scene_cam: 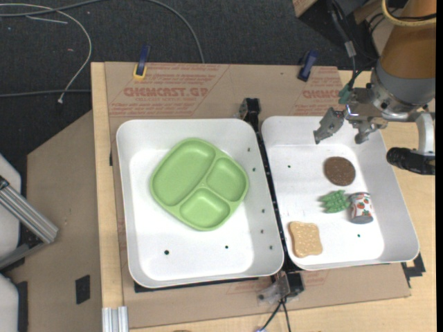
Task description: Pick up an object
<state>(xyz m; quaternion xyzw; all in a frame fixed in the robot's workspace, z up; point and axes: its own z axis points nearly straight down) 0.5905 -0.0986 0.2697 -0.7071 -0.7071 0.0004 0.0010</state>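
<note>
**Four small things in the right bin, my pincer above them with nothing in it**

The things I could pick lie in the right-hand shallow white bin point(394, 206). Nearest my reach is a flat, round, dark brown cookie-like disc point(340, 171), lying alone in the upper middle of that bin. Below it sit a small spiky green plastic piece point(334, 201) and, touching or just beside it on its right, a small white cup-like object with red and green markings point(360, 207), tipped on its side. Lower still, near the bin's front left corner, lies a tan toast-shaped slice point(305, 238) — flat, apart from the others.

My two-finger pincer point(342, 128) hangs over the bin's upper edge, above the brown disc and apart from it. Its two dark fingers are spread wide — one points down-left, the other down-right — and nothing sits between them. Behind it rise my grey wrist and the orange band point(410, 47), reaching in from the right.

The left-hand shallow white bin point(138, 254) holds a light green plastic plate with three compartments point(199, 183), set at a slant near the middle. Both bins rest side by side on a brown cardboard sheet point(208, 85) held by two blue clamps point(142, 61) at its far edge.
</note>
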